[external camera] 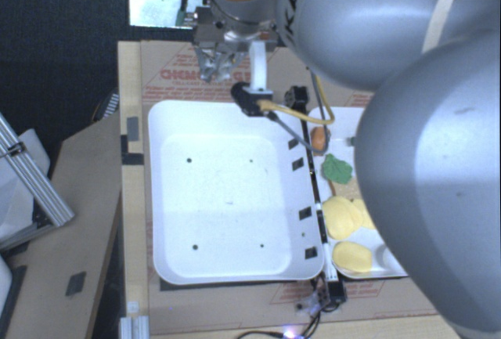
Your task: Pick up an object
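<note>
My gripper (213, 71) hangs beyond the far rim of the left white bin (223, 196), over the cardboard bench top, with nothing visibly in it. In the right bin (389, 257), along its left side, lie a small orange piece (318, 138), a green leafy piece (337, 168) and two pale yellow rounded pieces (342, 216) (352, 256). The grey arm covers most of the right bin.
A black divider with clips (311, 196) runs between the two bins. A black and white fitting with a yellow cable (254, 99) hangs near the left bin's far right corner. Aluminium rails (31, 181) stand at the left, off the bench.
</note>
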`<state>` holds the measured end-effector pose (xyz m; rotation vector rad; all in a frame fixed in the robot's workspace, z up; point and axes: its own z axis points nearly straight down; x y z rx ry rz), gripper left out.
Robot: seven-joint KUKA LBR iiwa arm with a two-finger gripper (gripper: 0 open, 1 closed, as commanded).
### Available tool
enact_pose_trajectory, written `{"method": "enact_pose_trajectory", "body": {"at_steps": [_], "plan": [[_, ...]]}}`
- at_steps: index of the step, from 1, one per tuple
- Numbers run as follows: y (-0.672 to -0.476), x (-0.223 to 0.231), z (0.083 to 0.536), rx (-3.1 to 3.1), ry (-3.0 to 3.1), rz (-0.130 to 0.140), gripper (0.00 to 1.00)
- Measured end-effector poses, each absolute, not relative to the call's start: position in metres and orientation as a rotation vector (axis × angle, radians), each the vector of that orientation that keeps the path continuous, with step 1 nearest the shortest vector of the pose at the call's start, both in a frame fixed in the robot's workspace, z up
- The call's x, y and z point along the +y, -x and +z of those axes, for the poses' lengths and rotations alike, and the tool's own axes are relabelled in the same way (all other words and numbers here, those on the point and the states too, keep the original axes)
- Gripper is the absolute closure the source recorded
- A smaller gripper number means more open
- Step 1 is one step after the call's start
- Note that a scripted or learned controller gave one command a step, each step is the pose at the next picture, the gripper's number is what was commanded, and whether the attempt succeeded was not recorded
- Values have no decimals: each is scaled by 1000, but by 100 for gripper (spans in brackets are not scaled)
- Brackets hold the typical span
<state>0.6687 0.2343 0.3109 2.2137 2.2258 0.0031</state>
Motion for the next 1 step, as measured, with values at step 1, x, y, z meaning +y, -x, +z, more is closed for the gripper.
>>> {"method": "enact_pose_trajectory", "body": {"at_steps": [1], "plan": [[-669, 234, 310, 2226, -2214, 2, 100]]}}
